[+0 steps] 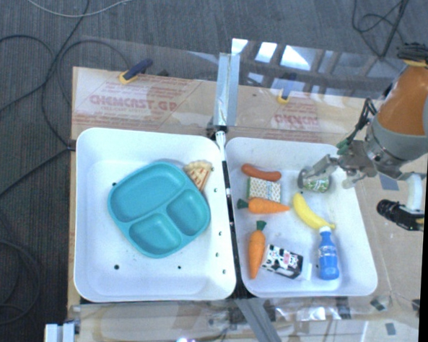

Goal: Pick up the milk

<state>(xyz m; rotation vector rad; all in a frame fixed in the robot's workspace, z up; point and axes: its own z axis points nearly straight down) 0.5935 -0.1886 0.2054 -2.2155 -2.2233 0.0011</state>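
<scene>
We locate the milk [281, 261], a cow-patterned carton lying flat near the front wall of the right bin [362, 212], its long axis running left-right. From the milk, the tool [315, 179] sits up and right. We cannot tell its state. No writing reads.

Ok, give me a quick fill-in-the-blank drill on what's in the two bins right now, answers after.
1. The milk carton, with its black-and-white cow pattern, lies in the ____ bin as the camera sees it.
2. Just right of the milk carton lies a blue ____.
3. The left bin holds a sectioned plate coloured ____.
4. The gripper hangs over the right bin's far side, close above the yellow ____.

Missing words: right; bottle; teal; banana
</scene>
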